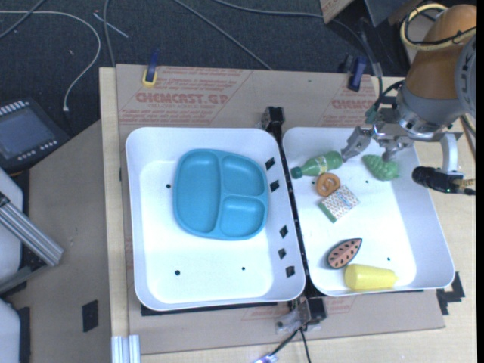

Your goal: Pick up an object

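i am holding my two-finger gripper point(372, 145) spread wide above the right white bin point(423, 225), between the green plastic bottle point(318, 163) and the green crumpled lump point(382, 166).

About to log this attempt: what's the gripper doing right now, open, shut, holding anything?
Gripper: open, fingers spread above the right bin, between the green bottle and the green leafy toy; nothing held.
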You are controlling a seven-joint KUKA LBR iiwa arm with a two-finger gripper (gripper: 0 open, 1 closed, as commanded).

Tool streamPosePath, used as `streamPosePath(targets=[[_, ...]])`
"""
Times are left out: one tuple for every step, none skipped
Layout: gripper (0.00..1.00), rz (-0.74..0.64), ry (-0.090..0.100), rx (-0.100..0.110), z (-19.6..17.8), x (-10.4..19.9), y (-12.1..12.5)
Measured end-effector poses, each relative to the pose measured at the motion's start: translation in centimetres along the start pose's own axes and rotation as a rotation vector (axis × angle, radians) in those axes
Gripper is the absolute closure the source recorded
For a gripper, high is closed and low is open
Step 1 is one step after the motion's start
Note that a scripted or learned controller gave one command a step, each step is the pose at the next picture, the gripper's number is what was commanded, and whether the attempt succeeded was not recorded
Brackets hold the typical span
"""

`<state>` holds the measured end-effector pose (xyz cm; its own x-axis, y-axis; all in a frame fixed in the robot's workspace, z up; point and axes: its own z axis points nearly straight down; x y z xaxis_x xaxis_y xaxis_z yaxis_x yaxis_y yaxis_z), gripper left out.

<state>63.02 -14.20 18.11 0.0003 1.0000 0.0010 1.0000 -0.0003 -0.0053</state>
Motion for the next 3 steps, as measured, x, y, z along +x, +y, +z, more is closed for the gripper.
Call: streamPosePath(targets=[[0.0,-0.002,0.0,0.0,4.3,0.4,0.2],[1.0,-0.001,0.0,-0.007,2.9,0.4,0.4],[1.0,-0.002,-0.002,-0.013,-3.2,0.7,1.4]])
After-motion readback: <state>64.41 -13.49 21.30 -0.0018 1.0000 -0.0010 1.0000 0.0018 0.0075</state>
